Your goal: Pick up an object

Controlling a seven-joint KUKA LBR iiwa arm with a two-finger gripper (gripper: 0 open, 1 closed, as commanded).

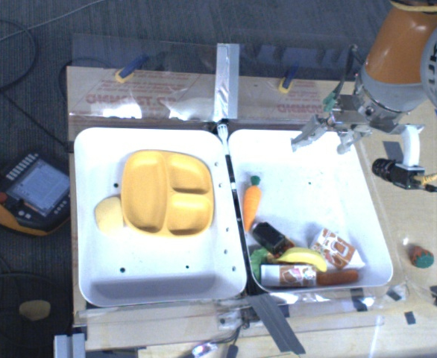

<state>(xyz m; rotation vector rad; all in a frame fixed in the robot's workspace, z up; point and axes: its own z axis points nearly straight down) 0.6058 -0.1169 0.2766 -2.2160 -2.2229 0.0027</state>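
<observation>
Carrot (251,205) seems the easiest pick — it lies alone against the divider wall of the right bin (368,200), below and to the left of the jaws, well apart from them. The gripper (324,135) hangs over that bin's upper edge with its jaws apart and nothing between them, so no grasp has been made. By my reading the task is barely begun: the approach, the descent, the closing and the lift all remain.

Cut off by the upper right corner: arm (405,43). Partly hidden under the yellow tray (166,192): pale round thing (108,215). Green thing (259,257) mostly buried beneath the banana (302,258).
</observation>
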